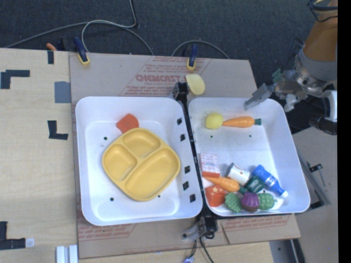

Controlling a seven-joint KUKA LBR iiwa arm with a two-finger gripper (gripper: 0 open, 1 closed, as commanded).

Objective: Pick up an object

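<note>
Hanging over the right bin's [285, 147] far right corner, the gripper [270, 95] looks spread, holding nothing; the carrot [239, 122] lies just left and nearer, pointing sideways.

A dark blue-grey carpet [219, 15] covers the floor along the top. A thin cable [104, 22] loops across it and runs down to the bench. The bench top [33, 147] is pale wood, marked with black tape angles [13, 77] and a grey patch [62, 91]. A brown cardboard sheet [126, 75] with red print lies on it. 2 blue-and-yellow clamps [81, 52] pin its far edge. A round yellow piece [196, 84] sits on the cardboard near the second clamp. Light is even, with soft shadows.
</note>
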